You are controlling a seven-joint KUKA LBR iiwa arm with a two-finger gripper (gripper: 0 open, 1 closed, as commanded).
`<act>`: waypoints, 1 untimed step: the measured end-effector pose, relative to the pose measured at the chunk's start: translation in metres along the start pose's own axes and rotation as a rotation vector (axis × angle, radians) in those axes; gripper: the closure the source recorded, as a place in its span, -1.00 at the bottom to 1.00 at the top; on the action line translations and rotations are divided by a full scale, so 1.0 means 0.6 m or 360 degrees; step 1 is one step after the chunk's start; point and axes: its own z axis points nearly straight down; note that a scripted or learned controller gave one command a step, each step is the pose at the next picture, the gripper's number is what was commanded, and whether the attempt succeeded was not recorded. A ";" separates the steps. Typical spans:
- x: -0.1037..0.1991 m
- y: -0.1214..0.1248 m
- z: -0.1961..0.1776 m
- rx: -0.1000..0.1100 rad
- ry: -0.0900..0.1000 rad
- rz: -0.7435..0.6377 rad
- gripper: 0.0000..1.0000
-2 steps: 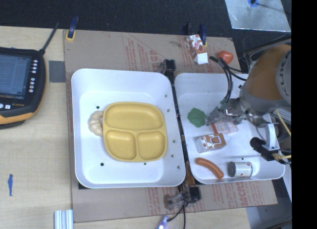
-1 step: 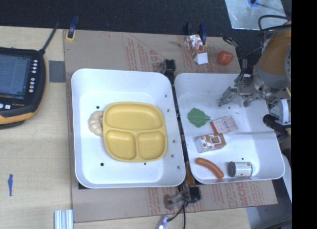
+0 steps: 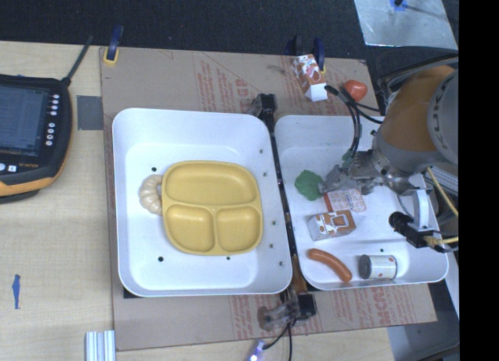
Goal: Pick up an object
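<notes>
The arm comes in from the right and the gripper (image 3: 348, 178) is low over the right bin (image 3: 312, 129), right at the far edge of a red-and-white carton (image 3: 345, 199). Whether the jaws are apart or together, I cannot tell from this angle. Just left of it lies a green object (image 3: 309, 184). Nearer sits a brown-and-white carton (image 3: 331, 225), then an orange sausage (image 3: 329, 264) and a small white can (image 3: 377, 267) along the near wall. Over in the left bin (image 3: 140, 129), a yellow divided tray (image 3: 211, 206) with a pale pastry (image 3: 150, 193) touching its left side.
</notes>
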 end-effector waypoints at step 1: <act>-0.116 0.096 -0.054 -0.0007 -0.0001 0.0007 -1.00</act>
